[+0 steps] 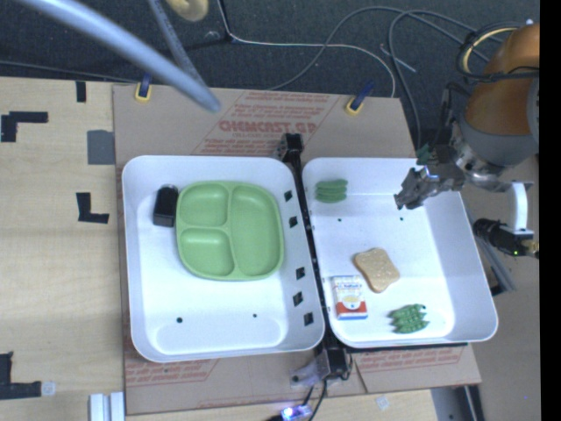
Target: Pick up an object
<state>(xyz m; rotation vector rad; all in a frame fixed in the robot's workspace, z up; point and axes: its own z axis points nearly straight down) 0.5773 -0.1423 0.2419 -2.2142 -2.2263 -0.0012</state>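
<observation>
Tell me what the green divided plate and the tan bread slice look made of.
The green divided plate in the left bin looks like moulded plastic: one even pale green, smooth, with rounded compartment ridges and a soft sheen. The bread slice in the right bin looks like toy food, probably plastic or foam: flat tan, matt, speckled; which one I cannot tell.

Two bins (pixel 140 235); one plate (pixel 230 231); five small items (pixel 376 269).

The arm (pixel 504 103) is cut off by the right edge; its gripper (pixel 410 196) is too small and dark to read. The carton (pixel 350 298) print is too small to read
</observation>
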